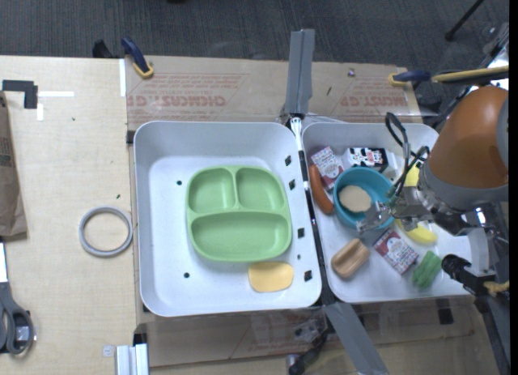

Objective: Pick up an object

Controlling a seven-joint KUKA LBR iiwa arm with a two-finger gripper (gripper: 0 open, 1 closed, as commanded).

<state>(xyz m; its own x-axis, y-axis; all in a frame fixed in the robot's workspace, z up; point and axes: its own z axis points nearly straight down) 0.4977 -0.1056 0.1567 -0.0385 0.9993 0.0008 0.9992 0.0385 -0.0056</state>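
Observation:
My gripper (pixel 375 221) hangs low in the right bin (pixel 380 284), at the near-right rim of a blue bowl (pixel 356 181) that holds a tan round piece (pixel 353 198). Just below the gripper lie a brown bread-like block (pixel 350 258) and a red-and-white packet (pixel 396 252). A yellow piece (pixel 422 235) and a green piece (pixel 426 269) sit to its right. An orange sausage shape (pixel 321 191) lies along the bin's left wall, with two more packets (pixel 326 160) (pixel 366 157) at the back. The arm's orange band (pixel 477 134) covers the bin's right side.
The left bin (pixel 158 203) holds a green divided plate (pixel 239 213) and a yellow flat piece (pixel 271 277) near its front wall. A grey ring (pixel 105 230) lies on the bench to the left. A metal divider (pixel 300 70) stands between the bins at the back.

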